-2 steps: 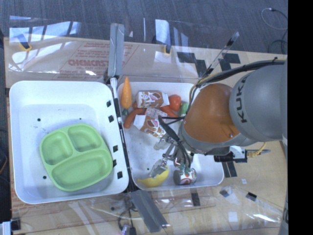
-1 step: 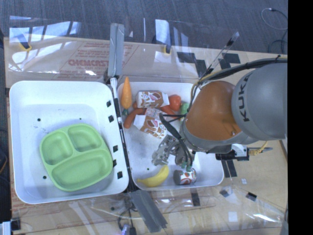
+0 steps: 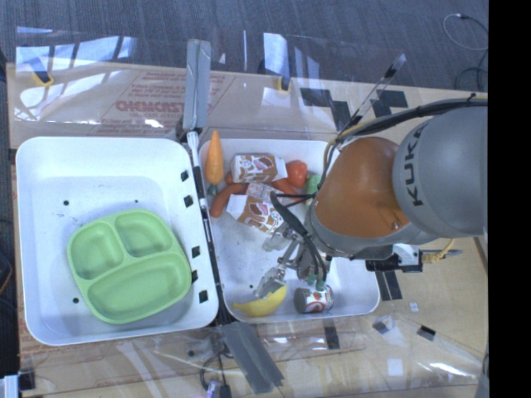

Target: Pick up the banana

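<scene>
The yellow banana (image 3: 260,303) lies at the front edge of the right bin (image 3: 249,255), near its front left corner. My gripper (image 3: 282,279) reaches down from the grey and orange arm and hangs just above and to the right of the banana. One metal finger (image 3: 270,283) touches or nearly touches the banana's top. The fingers look spread, with nothing held between them.
A small orange and white can (image 3: 314,298) lies right of the banana. At the back of the right bin are a carrot (image 3: 215,159), snack packets (image 3: 254,168), a sausage (image 3: 224,197) and a tomato (image 3: 297,172). The left bin (image 3: 50,189) holds a green divided plate (image 3: 129,265).
</scene>
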{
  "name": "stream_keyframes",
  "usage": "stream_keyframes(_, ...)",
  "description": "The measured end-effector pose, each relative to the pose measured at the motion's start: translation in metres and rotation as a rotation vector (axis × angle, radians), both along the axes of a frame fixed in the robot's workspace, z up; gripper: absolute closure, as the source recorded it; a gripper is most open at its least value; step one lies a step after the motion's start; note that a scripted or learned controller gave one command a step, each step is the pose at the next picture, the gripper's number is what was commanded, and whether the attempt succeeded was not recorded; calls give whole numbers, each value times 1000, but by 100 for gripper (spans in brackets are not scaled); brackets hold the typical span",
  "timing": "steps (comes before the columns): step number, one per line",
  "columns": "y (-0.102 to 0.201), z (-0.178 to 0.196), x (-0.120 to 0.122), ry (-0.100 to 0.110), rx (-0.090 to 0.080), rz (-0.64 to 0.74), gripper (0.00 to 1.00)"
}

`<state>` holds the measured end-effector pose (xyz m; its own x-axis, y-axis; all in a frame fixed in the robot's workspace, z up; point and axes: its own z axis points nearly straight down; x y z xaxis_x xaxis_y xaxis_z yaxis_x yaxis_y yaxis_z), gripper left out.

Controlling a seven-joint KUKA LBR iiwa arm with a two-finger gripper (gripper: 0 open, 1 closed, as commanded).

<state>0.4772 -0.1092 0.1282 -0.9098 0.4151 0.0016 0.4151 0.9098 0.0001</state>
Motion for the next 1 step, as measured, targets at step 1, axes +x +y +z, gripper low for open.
stream_keyframes(1, 7, -32, 3, -12, -1, 66, 0)
